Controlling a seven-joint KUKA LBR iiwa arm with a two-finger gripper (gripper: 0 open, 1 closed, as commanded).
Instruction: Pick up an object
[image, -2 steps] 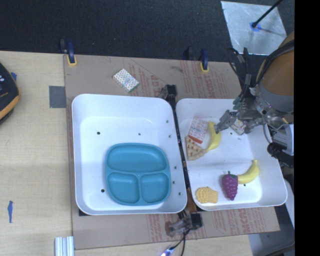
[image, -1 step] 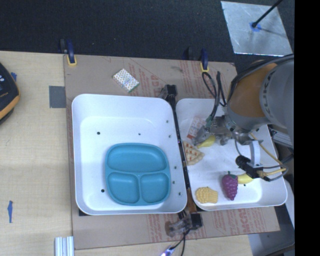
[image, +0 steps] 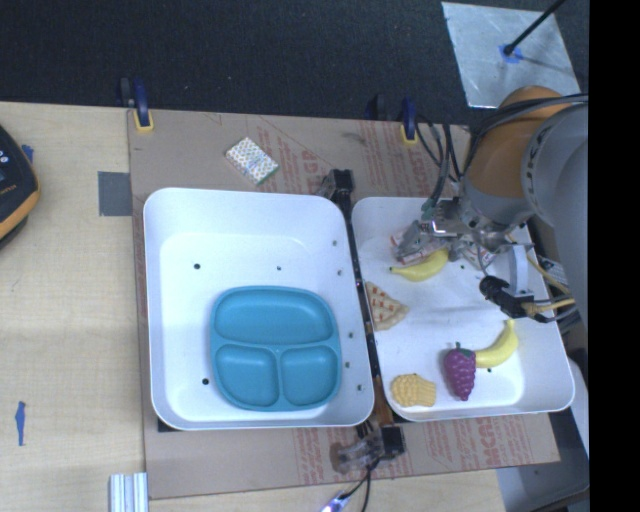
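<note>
The right bin (image: 540, 395) holds several toy foods. A yellow banana (image: 422, 267) lies near its back left, and my gripper (image: 418, 243) is low over it, right at the banana's upper edge. Whether it touches the banana is unclear. A waffle-like wedge (image: 384, 305) rests against the bin's left wall. Purple grapes (image: 459, 372) and a second banana (image: 498, 347) sit near the front right, with a yellow corn piece (image: 413, 390) at the front.
The left bin (image: 180, 225) carries a blue divided plate (image: 274, 347). A small patterned packet (image: 251, 159) lies on the cardboard behind the bins. Cables and a black part (image: 515, 297) of the arm hang over the right bin's right side.
</note>
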